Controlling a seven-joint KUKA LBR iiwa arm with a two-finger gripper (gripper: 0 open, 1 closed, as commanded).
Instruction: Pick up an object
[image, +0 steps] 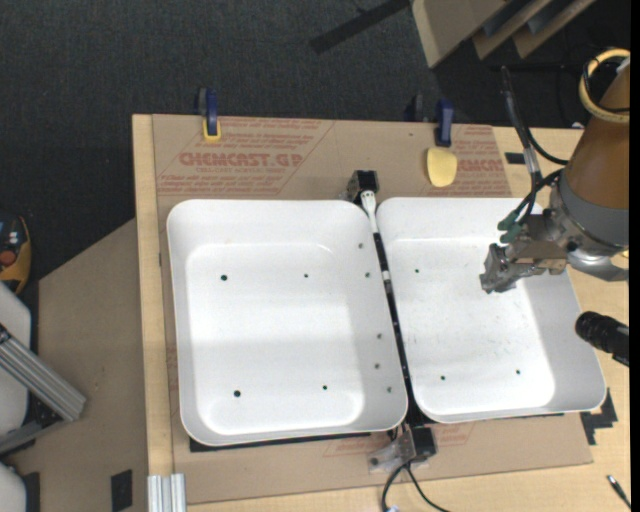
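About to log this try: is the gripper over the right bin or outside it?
Over it: the gripper hangs above the right bin, near its upper right part.

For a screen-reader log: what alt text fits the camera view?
A grey-and-orange arm reaches in from the right, its gripper hanging over the right white bin. The left white bin sits beside it on a board with a small yellow object clamped behind.

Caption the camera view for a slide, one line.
KUKA arm's tool poised over the right white bin, beside the left white bin, on a clamped cardboard-covered bench.
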